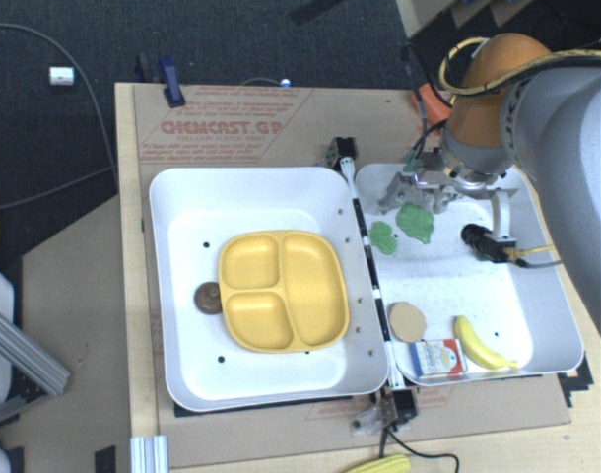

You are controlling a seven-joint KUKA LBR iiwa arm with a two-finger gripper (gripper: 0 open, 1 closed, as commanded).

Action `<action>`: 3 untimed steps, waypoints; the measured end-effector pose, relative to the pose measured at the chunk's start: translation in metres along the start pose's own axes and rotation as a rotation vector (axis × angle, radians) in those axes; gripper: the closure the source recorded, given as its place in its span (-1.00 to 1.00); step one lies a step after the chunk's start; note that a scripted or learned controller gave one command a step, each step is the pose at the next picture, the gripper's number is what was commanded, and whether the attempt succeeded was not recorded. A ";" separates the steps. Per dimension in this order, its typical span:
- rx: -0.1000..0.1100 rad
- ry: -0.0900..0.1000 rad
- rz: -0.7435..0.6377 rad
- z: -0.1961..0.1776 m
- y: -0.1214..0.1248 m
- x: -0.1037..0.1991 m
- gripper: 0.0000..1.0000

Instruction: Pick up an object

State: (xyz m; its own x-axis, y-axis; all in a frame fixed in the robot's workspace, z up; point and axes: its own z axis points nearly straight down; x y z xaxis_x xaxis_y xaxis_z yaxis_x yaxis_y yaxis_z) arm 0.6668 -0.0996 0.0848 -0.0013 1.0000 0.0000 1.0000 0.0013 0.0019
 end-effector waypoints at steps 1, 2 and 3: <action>0.004 0.000 0.001 0.000 -0.013 -0.004 -1.00; 0.000 0.000 0.000 0.000 0.000 0.006 -1.00; 0.003 0.000 0.002 0.000 -0.005 -0.002 -1.00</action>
State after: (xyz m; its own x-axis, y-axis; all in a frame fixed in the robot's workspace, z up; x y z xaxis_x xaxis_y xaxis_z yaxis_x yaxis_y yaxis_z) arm 0.6614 -0.1017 0.0851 0.0005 1.0000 -0.0003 1.0000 -0.0005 -0.0007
